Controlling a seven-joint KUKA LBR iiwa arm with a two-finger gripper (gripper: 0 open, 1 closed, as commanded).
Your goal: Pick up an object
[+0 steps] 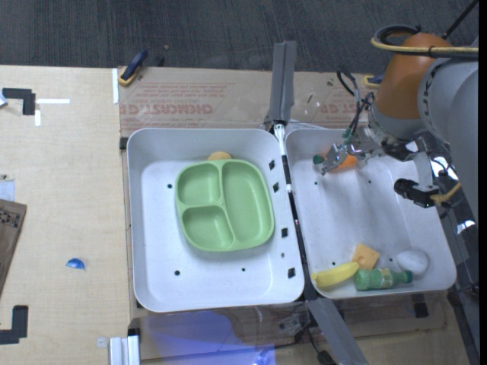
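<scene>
Grey and orange, the arm [426, 82] comes in from three o'clock and bends over the far part of the right bin [365, 211], which sits on the pale wooden surface [61, 204] beside the left bin [152, 280]. Inside the left bin lies a green divided plate [225, 204], with a small orange-yellow thing [219, 156] peeking out at its twelve o'clock edge.

As for the task, the claw [335, 160] is low over the right bin's eleven o'clock corner, and an orange object [347, 160] sits right at its tip. Its fingers are too small and tangled with cables to read (whether they are spread or closed I cannot tell), and the view does not show the orange object clearly between them, so I would not count a grasp as made. My judgement is that the reach is done and the closing and lifting are left, or at least unproven.

Other candidates lie well apart from the claw, along the right bin's six o'clock wall: a green bottle [383, 279] on its side, a yellow banana [335, 275] touching its cap end, a yellow-orange block [366, 256] just behind them, and a white rounded object [412, 261] near the five o'clock corner. None of these looks disturbed.
</scene>
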